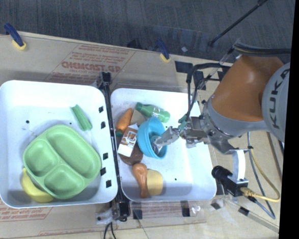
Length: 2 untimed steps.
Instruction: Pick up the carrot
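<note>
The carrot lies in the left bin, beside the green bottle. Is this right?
Not quite. The camera view shows the carrot in the right bin, not the left one; it does lie beside the green bottle.

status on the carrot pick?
Tool low over blue cup in right bin, nothing seen held. Carrot at bin's left wall, untouched, apart from tool. Blue cup and green bottle lie between.

Green divided plate (62, 159) in left bin (5, 132); blue cup (149, 137) right.
</note>
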{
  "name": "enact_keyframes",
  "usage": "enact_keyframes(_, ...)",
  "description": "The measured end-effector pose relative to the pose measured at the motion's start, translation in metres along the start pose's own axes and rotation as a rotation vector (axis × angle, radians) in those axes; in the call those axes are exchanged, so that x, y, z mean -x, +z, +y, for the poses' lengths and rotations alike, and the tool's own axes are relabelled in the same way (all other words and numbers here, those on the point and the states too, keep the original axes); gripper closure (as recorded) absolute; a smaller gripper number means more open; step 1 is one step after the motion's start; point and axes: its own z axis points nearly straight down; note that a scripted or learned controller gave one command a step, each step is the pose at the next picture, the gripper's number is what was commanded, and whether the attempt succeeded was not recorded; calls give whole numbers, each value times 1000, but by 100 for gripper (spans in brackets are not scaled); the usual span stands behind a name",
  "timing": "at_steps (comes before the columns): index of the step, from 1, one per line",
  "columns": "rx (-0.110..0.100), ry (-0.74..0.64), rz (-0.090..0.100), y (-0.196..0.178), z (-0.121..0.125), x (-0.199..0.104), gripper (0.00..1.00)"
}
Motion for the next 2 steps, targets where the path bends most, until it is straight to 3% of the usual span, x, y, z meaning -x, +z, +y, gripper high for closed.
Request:
enact_keyframes(1, -10, -96, 1, 112, -8, -11, 0)
enact_keyframes(2, -1, -417, 2, 190, -5, 1, 0)
